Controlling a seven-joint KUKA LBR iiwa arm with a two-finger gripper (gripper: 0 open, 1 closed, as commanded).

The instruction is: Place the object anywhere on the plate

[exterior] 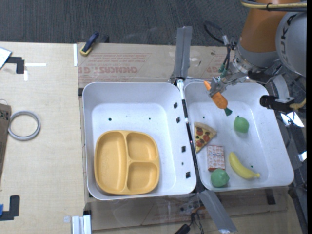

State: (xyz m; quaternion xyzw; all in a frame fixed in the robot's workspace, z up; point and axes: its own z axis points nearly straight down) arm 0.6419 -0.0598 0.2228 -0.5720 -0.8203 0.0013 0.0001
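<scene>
Currently the pincer [218,85] looks closed on the toy carrot [220,101], which hangs tilted from its tips above the right bin's [273,179] far left corner. I judge the carry should stay high over the divider between bins, then travel left and nearer to the yellow plate [127,162] before releasing low.

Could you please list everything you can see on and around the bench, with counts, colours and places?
plate: 1, yellow, three compartments, left bin
left bin: 1, white
right bin: 1, white
carrot: 1, orange, between the fingers, above right bin
pizza slice: 1, right bin
card: 1, white and red, right bin
banana: 1, yellow, right bin
green items: 2, right bin
tape roll: 1, grey, bench left
gripper: 1, holding carrot
</scene>
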